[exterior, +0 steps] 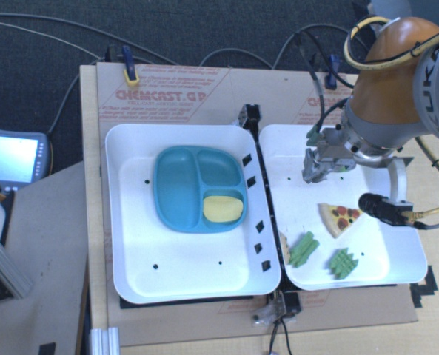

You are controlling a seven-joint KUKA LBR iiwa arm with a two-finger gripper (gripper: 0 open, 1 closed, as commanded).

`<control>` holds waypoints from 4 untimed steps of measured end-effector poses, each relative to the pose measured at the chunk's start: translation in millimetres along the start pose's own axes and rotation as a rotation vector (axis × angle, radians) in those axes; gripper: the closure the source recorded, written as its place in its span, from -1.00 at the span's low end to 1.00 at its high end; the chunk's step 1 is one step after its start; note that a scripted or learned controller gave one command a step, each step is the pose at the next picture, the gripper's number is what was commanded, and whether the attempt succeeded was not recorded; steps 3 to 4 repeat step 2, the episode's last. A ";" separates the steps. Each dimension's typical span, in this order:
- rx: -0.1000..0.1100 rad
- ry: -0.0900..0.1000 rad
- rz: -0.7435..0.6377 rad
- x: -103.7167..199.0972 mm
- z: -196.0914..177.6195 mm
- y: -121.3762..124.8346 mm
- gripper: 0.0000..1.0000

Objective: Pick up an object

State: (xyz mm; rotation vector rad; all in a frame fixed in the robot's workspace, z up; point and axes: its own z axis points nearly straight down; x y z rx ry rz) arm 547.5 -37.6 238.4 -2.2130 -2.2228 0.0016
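Observation:
My gripper (317, 170) hangs over the upper middle of the right bin (293, 143), with nothing visible between its fingers. A pizza slice toy (338, 218) lies below and to the right of it, apart from it. Two green toy vegetables rest near the bin's front: one (303, 249) to the left, one (343, 263) to the right. In the left bin (130, 213) sits a blue divided plate (197, 187) with a yellow piece (223, 208) in its lower right compartment.
A black divider with clips (255, 191) runs between the two bins. A cardboard sheet (167, 87) lies under the bins. Cables trail across the dark floor behind, and a small screen (12, 157) stands at the left.

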 end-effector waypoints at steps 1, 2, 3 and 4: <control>-0.001 0.000 -0.002 62.2 -0.6 -8.3 1.00; 0.001 -0.001 -0.001 116.6 14.3 -22.7 1.00; 0.001 -0.001 -0.001 116.6 14.3 -22.7 1.00; 0.001 -0.001 -0.001 116.6 14.3 -22.7 1.00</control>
